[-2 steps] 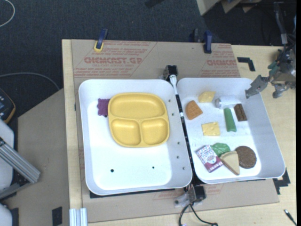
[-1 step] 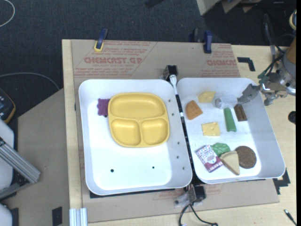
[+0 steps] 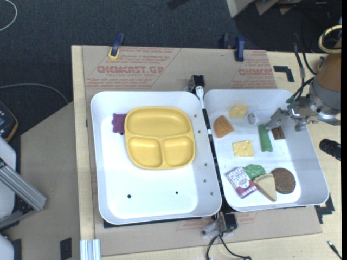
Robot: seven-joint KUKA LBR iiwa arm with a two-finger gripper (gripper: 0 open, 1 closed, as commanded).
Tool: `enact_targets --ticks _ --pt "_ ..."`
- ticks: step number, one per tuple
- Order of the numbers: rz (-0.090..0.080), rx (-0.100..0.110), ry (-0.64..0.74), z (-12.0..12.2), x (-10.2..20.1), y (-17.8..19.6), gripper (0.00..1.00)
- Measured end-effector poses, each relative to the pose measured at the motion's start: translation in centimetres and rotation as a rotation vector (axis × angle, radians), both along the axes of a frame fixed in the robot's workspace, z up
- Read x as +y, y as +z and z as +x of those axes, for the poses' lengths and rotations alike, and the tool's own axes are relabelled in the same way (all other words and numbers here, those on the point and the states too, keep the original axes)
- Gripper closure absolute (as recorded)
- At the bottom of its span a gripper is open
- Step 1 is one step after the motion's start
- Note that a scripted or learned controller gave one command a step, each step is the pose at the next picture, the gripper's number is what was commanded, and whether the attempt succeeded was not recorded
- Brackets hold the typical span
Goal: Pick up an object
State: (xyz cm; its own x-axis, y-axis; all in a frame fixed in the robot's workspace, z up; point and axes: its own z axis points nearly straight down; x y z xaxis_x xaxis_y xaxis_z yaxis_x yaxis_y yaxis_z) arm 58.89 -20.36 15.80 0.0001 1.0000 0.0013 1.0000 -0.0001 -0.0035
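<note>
Over the right bin [image 3: 320,177], your gripper [image 3: 278,122] hovers near the far wall; you cannot tell how wide it stands. Just beside it lies the green stick [image 3: 265,138], stiff-looking, light and probably slick, so pinch across its narrow middle. Touching the stick's far end, the small brown block [image 3: 278,134] looks harder to catch.

The yellow three-compartment plastic tray [image 3: 160,136] looks smooth with a soft sheen. Both shallow white plastic bins [image 3: 157,199] shine faintly, resting on a matt brown paper-faced board [image 3: 162,64].
</note>
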Motion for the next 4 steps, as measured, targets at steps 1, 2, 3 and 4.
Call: enact_targets --ticks 1,2,3,4 --pt "0.001 0.002 0.0 0.2 0.2 -6.3 0.0" --pt "0.001 -0.002 0.001 0.3 0.3 -7.2 0.0" --pt "-0.001 -0.004 0.001 0.3 0.2 -6.2 1.0" --pt "-0.004 -0.011 0.001 0.5 0.1 0.2 1.0"
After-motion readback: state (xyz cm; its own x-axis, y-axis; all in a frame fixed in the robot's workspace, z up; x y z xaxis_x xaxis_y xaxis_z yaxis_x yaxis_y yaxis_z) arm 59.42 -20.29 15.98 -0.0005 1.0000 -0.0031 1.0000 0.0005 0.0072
